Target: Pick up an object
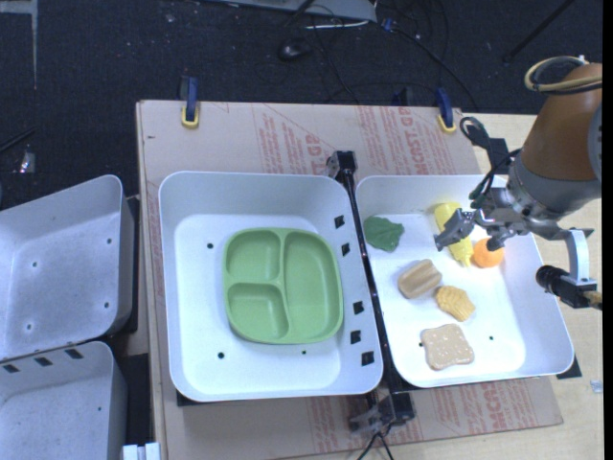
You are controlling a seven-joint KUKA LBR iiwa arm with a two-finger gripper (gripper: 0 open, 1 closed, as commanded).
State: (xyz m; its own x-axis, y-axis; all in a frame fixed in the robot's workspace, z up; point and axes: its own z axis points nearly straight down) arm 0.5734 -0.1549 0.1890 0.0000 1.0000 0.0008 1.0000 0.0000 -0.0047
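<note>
I am looking down at a slant on a tabletop carrying two shallow white bins side by side. The left bin, at the centre of the frame, is holding a green divided tray. The right bin, at the right of the frame, is holding the things I can pick: a green leafy piece, a tan roll, a ridged yellow piece, a slice of toast, a yellow piece and a small orange piece.

The end effector is hanging over the upper right of that bin, right above the yellow and orange pieces. I cannot tell how far apart its fingers are standing, and nothing is visibly held.

I judge the step in hand to be the descent onto a target. To do it well, I am centring on one piece, since the yellow and orange ones are touching and could be shoved aside. The bin wall is also near.
</note>
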